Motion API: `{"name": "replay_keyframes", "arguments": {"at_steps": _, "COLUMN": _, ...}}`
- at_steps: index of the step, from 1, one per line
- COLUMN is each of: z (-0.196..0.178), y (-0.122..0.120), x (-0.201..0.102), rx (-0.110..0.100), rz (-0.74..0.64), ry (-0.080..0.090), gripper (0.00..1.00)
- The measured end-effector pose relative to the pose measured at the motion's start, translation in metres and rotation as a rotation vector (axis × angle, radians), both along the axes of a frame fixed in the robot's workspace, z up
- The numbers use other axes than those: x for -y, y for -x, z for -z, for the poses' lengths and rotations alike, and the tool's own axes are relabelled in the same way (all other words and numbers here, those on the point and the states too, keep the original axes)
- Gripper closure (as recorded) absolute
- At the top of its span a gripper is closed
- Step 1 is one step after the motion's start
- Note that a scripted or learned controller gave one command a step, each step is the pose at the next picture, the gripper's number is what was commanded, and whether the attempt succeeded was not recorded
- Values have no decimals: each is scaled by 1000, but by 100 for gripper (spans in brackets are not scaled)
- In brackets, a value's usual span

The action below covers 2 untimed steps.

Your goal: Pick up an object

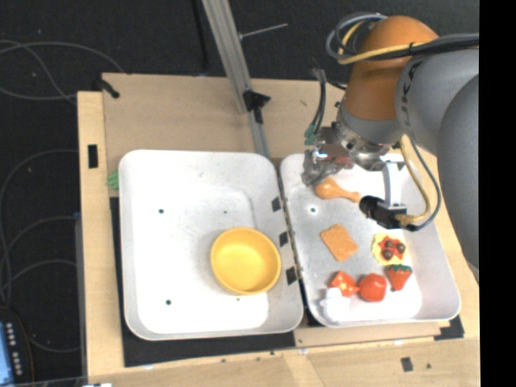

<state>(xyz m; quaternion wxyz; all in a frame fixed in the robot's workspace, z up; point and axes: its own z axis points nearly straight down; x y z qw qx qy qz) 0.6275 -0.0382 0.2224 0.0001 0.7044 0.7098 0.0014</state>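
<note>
My gripper (pixel 317 170) hangs low over the far left corner of the right bin (pixel 435 297). Just below it, touching or nearly touching, lies an orange drumstick-shaped toy (pixel 337 190). Whether the toy is in the gripper's hold cannot be made out from this angle. Further toward the front of the same bin lie a tan cracker (pixel 339 242), a yellow disc with dark berries (pixel 390 248), a strawberry (pixel 399 276), a red tomato (pixel 372 287) and a small red-orange piece (pixel 342 282).
A yellow bowl (pixel 245 260) sits at the front right of the left bin (pixel 161 192). A metal post (pixel 234 55) rises behind the bins. A black cable part (pixel 379 210) hangs beside the drumstick. A white lump (pixel 331 302) lies at the right bin's front edge.
</note>
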Motion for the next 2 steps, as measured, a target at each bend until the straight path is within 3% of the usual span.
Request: {"name": "replay_keyframes", "arguments": {"at_steps": 2, "z": -2, "y": -26, "x": -89, "rx": -2, "rz": 4, "ry": 1, "gripper": 100}}
